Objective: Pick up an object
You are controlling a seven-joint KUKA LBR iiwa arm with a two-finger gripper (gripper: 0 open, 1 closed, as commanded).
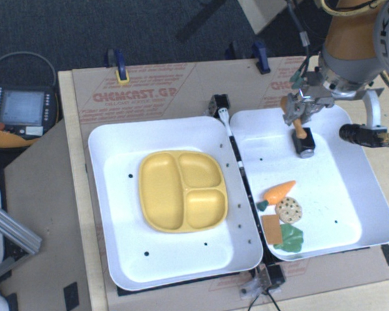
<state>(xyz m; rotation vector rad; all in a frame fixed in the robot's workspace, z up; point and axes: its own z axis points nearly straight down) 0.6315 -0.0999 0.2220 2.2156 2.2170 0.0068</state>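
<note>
Arm (363, 22): bulky rounded link, orange band on top, grey shell below. Silver-grey wrist flange under it. Black cables loop over upper links; one black cable runs down toward wrist. Gripper (303, 136): small metal body with greenish and orange bits, ending in dark blocky tip. Black cylinder juts from wrist side.

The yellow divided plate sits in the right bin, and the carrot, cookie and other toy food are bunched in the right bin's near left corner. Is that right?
Not quite. The camera view shows the yellow divided plate in the left bin, not the right one. The rest holds: the carrot, the cookie and the other toy food are bunched in the right bin's near left corner.
</note>
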